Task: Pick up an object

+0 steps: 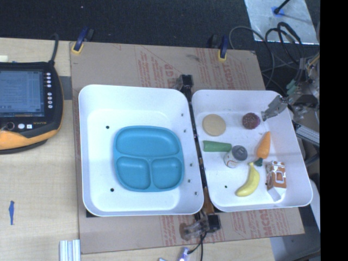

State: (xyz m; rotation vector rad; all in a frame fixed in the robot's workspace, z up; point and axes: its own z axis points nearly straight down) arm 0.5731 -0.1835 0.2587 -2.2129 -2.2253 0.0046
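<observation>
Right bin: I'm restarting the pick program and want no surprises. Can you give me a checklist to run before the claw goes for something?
1. Things to pick lie in the right bin: ok.
2. Banana, carrot and cucumber lie apart from each other: ok.
3. Small can touches a pale thing at its left: not ok for a clean grasp.
4. Claw sits at the bin's upper right edge, above no item: ok.
5. Claw open: cannot tell.
6. Blue plate sits in the left bin, out of the way: ok.
</observation>
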